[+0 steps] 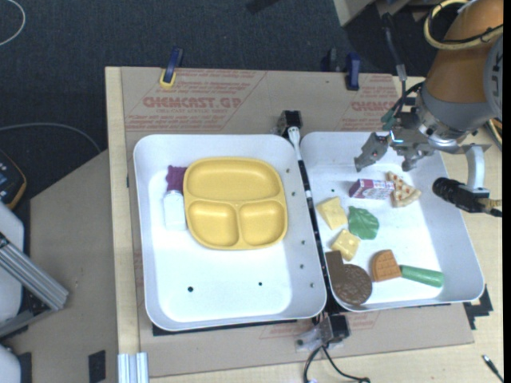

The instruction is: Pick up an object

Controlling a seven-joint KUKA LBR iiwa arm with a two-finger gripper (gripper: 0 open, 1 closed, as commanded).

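Observation:
My gripper [391, 158] hangs over the far part of the right bin [459, 250], its two grey fingers spread apart with nothing between them. Just below it lie a small purple-and-white carton [370, 187] and a pizza slice toy [403, 190]. Nearer the front of that bin lie two yellow cheese blocks [331, 212], a green leafy piece [364, 223], a brown round cookie [352, 284], a toast-coloured piece [385, 265] and a green cylinder [421, 275].
The left bin [160, 286] bears a yellow divided plate [235, 201], with a purple item [175, 176] and a white bottle [172, 211] beside it. A black-and-white divider [303, 190] separates the bins. Blue clamps [351, 70] sit at the bench's far edge.

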